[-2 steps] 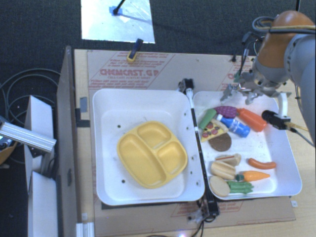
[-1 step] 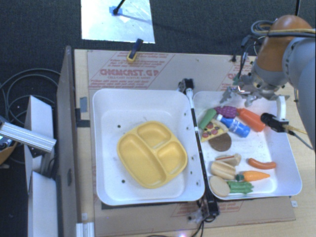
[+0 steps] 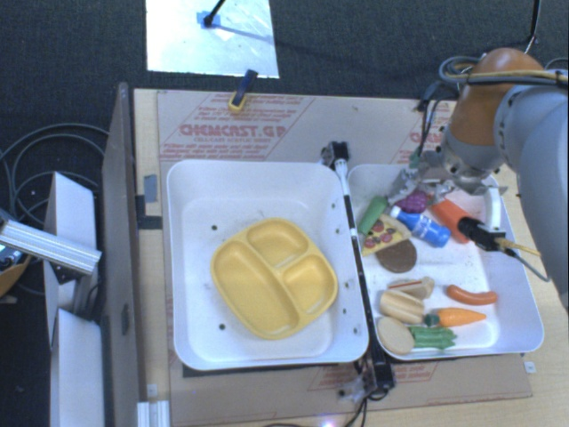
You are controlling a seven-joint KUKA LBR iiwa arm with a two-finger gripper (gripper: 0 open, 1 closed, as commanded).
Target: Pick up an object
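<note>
Camera view: gripper [image 3: 425, 178] low over right bin's [image 3: 524, 327] far end, just above the purple toy [image 3: 412, 204]; jaw state can't tell. Blue bottle [image 3: 425, 229] beside purple toy; pizza slice [image 3: 386, 234] nearer left bin w/ yellow tray [image 3: 274, 277].

Dark carpet [image 3: 373, 25] covers the floor around the bench. A shiny sheet [image 3: 213, 25] lies on it at the top, catching bright light. The bench top is a cardboard board [image 3: 267, 123] printed with red lettering, with a grey wall [image 3: 120, 256] along its left edge. Black cables [image 3: 36, 163] coil on the carpet at left, beside a white box [image 3: 71, 238]
</note>
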